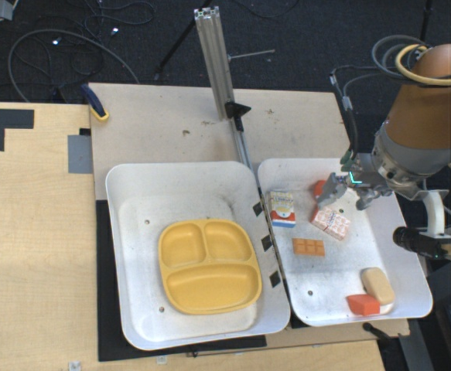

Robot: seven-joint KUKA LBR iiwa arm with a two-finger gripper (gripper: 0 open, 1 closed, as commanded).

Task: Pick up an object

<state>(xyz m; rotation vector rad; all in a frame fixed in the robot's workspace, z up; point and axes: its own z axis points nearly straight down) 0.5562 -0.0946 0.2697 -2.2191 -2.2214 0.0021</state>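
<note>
The arm (418, 122) reaches over the right bin (411, 300) from the right side of the worktop (163, 122). The pincer (347, 194) hangs near that bin's back edge, directly above a white box with red squares (330, 222). Whether it is spread or pressed together cannot be told from this angle; nothing is seen pinched in it.

Candidate objects, all in the right bin:
- the white box with red squares, mid-bin, nearest the pincer;
- a small red piece (319, 187), at the back, just beside the pincer;
- a small carton (282, 209), against the left wall;
- a flat orange block (309, 246), toward the middle;
- a beige bread-shaped piece (378, 285) touching a red block (363, 305), at the front right corner.

Likely faults:
1. The white box lies askew, so a descent not aligned to its sides may push it away instead of closing on it.
2. The red piece sits close enough to be nudged or caught together with the box.
3. The flat orange block offers little height and may slip out of a grasp.

The left bin (132, 199) holds a yellow divided plate (208, 266). Both bins are shallow, white and scuffed. Behind them stands an aluminium post (216, 60); a pale wood board (32, 238) lies to the left. Cables (63, 45) trail across dark carpet beyond the back edge.
</note>
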